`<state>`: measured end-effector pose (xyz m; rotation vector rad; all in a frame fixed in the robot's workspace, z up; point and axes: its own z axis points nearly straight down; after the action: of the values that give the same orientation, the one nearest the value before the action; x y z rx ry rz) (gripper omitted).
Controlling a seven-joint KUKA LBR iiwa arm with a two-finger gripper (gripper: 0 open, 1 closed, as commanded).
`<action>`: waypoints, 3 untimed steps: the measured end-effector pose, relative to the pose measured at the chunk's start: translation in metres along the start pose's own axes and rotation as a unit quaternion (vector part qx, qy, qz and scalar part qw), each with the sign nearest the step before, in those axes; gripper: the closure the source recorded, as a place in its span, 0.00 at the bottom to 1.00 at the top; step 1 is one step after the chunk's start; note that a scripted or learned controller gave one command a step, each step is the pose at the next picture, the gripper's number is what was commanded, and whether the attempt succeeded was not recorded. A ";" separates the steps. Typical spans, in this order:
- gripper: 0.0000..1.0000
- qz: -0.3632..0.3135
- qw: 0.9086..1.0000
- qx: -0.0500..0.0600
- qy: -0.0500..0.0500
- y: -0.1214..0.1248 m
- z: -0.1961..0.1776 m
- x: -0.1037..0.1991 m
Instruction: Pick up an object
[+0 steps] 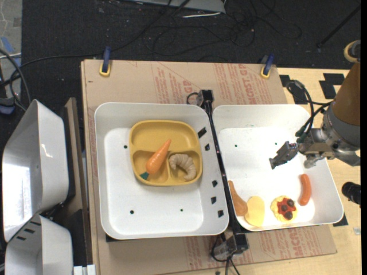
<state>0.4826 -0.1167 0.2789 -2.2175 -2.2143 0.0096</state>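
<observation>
I see the gripper (pixel 282 155) over the right bin (pixel 269 116), jaws apart, holding nothing; the picking remains undone.

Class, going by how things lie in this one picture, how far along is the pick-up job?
Nothing looks done: the sausage, pizza slice and carrot all lie in place. In hand: the pincer hangs above the right bin, nothing seen in it. Left: descending, gripping and lifting an object.
</observation>
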 end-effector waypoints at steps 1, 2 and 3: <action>0.00 -0.001 1.000 -0.005 -0.001 0.002 -0.004 0.000; 0.00 -0.001 1.000 -0.002 0.000 0.009 0.049 0.008; 0.00 0.000 1.000 -0.002 0.000 0.010 0.092 0.007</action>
<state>0.4922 -0.1095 0.1866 -2.2199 -2.2164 0.0048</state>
